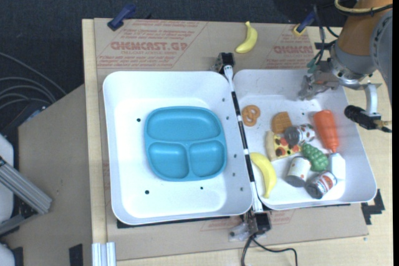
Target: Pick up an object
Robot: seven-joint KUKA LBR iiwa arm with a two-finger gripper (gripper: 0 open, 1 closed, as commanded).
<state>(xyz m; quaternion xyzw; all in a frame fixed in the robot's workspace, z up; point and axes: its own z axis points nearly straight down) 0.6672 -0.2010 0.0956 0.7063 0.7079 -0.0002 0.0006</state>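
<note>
gripper [310,85] seen above right bin [262,84] far edge | jaw state cannot be told | carrot [326,129] lying nearby

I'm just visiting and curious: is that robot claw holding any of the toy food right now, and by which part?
Nothing shows between its fingers. The gripper is over the right bin, apart from the food.
</note>
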